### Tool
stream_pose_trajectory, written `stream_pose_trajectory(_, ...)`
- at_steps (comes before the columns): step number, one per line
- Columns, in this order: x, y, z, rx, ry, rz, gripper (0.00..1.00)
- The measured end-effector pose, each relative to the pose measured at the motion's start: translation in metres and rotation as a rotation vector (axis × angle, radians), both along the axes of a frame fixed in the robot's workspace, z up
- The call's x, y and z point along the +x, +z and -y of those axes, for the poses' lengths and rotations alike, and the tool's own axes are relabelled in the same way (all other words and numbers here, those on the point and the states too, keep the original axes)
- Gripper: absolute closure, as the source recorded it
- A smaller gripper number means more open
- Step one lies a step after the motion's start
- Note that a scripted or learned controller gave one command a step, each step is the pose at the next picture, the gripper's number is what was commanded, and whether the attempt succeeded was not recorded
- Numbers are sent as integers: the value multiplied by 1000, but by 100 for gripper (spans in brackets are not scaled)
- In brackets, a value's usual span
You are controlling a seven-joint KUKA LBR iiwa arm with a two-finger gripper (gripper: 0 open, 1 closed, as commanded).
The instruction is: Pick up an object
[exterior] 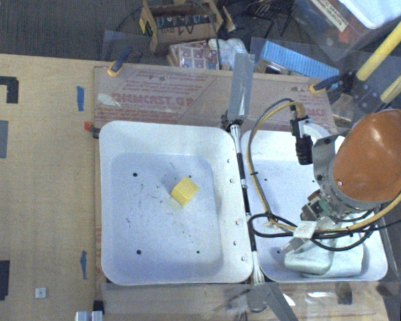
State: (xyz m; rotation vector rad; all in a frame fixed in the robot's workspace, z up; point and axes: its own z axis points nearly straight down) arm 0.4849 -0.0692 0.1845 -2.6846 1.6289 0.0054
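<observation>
Hanging low over the right bin [376, 266], my gripper [296, 245] (fingers hidden, so I cannot tell their state) sits beside a pale object [310, 263], while the yellow block [184, 191] lies in the left bin [112, 185].

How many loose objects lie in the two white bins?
2: a yellow block near the left bin's middle, a whitish object under the gripper in the right bin. The arm may hide others.
</observation>
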Motion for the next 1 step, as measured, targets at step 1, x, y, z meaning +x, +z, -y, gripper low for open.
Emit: stream_pose_trajectory(1, 1, 10, -2, 4, -4, 2, 100)
